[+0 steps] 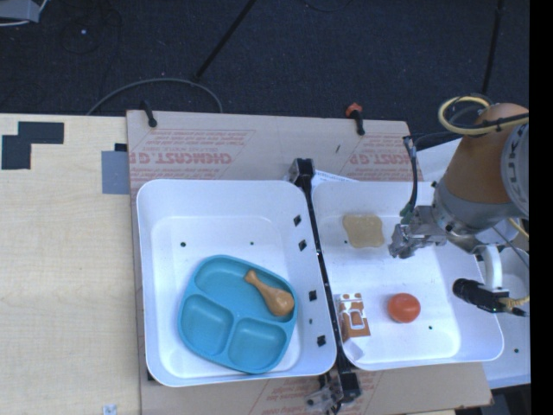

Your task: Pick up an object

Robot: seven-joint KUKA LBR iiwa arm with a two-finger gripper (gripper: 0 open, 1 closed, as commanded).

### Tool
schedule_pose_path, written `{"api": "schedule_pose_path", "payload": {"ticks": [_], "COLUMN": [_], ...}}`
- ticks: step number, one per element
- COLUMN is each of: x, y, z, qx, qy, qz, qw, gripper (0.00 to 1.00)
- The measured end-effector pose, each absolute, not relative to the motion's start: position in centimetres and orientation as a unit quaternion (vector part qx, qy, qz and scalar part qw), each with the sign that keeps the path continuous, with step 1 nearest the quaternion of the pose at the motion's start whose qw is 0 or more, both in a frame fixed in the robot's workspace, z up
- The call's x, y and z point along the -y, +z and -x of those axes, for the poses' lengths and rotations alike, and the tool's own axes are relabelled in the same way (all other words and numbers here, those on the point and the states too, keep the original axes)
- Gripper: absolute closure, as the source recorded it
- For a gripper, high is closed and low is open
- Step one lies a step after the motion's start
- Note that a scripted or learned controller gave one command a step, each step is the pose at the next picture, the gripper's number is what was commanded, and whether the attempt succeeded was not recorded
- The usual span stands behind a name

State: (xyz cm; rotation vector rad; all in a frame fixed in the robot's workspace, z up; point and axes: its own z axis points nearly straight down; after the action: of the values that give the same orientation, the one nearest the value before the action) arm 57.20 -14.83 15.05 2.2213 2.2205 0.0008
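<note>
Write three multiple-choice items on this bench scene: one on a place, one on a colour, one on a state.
1. Where does the tan plastic chicken drumstick lie?
A. on the blue divided plastic tray
B. in the right white bin
C. on the bare bench

2. What colour is the small round ball in the right bin?
A. green
B. red-orange
C. white

3. How does the gripper stand?
A. over the left white bin
B. over the right bin, beside the beige square sponge
C. above the tray

Key: 1 A, it rests across the tray; 2 B, its colour is plain; 3 B, it sits right of the sponge.

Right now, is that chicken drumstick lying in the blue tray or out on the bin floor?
In the tray. The drumstick lies across the blue tray, spanning its upper compartment, in the left bin.
</note>
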Motion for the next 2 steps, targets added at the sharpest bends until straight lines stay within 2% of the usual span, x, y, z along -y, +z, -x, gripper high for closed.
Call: {"api": "schedule_pose_path", "payload": {"ticks": [2], "x": [14.1], "y": [24.6], "z": [-57.8], "qx": [-0.708], "qy": [0.0008], "qz": [-0.707], "qw": [0.001], "gripper": [1.0]}}
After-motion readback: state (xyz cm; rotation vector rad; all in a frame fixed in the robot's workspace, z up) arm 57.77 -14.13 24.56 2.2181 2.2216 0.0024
